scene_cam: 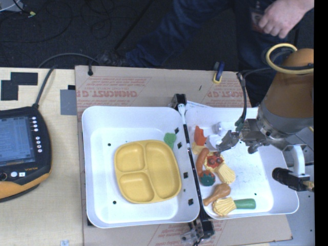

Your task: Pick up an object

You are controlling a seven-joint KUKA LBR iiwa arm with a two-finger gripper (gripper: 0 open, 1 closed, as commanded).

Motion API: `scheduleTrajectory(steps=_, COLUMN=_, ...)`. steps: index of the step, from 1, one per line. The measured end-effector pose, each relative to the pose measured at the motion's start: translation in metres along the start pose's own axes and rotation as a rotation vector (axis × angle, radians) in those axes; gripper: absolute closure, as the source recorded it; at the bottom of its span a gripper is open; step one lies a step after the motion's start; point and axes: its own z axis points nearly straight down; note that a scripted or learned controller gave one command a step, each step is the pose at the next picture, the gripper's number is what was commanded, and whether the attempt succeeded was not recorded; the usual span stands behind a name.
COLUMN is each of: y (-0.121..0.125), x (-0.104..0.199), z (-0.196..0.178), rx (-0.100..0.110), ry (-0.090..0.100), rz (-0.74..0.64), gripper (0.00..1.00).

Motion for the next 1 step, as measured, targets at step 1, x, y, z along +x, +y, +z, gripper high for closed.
scheduleTrajectory(steps=1, y=-0.0001, x=-0.0005, z=-0.0095, rx=0.002, ry=0.001, rz=0.001, gripper=1.00)
